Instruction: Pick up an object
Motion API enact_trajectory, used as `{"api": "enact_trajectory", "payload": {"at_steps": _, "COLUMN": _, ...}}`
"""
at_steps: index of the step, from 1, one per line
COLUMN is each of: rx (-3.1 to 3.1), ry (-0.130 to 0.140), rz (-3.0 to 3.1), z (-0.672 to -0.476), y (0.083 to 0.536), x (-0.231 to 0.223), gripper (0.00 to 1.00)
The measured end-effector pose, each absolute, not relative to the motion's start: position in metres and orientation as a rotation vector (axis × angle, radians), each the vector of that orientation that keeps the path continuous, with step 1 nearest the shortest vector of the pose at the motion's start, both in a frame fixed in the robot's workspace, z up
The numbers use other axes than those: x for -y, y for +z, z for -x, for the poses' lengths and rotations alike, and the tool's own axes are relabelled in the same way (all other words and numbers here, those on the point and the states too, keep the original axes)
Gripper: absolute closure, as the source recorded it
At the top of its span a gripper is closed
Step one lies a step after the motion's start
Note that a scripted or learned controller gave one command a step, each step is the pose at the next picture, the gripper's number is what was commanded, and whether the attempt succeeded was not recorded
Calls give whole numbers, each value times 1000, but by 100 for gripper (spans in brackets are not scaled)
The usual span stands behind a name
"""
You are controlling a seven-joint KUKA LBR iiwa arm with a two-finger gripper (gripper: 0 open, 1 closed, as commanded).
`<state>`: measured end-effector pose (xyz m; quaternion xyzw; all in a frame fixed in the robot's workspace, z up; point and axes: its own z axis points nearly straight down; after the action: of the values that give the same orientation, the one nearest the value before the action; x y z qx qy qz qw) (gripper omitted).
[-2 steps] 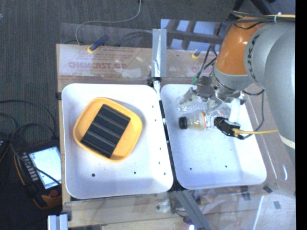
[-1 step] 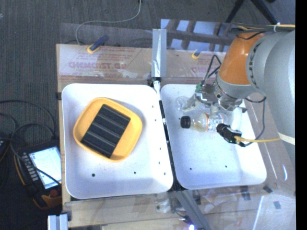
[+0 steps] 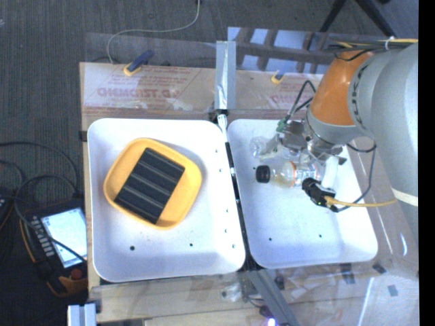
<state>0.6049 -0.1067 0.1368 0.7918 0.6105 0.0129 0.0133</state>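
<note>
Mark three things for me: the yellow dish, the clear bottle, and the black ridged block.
yellow dish [image 3: 122,165]: camera view, on its bare left rim.
clear bottle [image 3: 284,174]: camera view, on its transparent body, right of the black cap.
black ridged block [image 3: 150,185]: camera view, on its middle ridge.

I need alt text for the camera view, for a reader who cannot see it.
The gripper of a grey and orange arm hangs over a clear plastic bottle with a black cap in the right bin. The left bin holds a yellow dish with a black ribbed block.
</note>
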Motion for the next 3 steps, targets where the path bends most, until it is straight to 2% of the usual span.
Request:
{"api": "enact_trajectory", "payload": {"at_steps": 1, "rx": -1977, "ry": 0, "rz": -2444, "z": -596, "y": 106, "x": 119, "gripper": 0}}
{"api": "enact_trajectory", "payload": {"at_steps": 3, "rx": -2136, "ry": 17, "rz": -2283, "z": -540, "y": 92, "x": 97, "gripper": 0}}
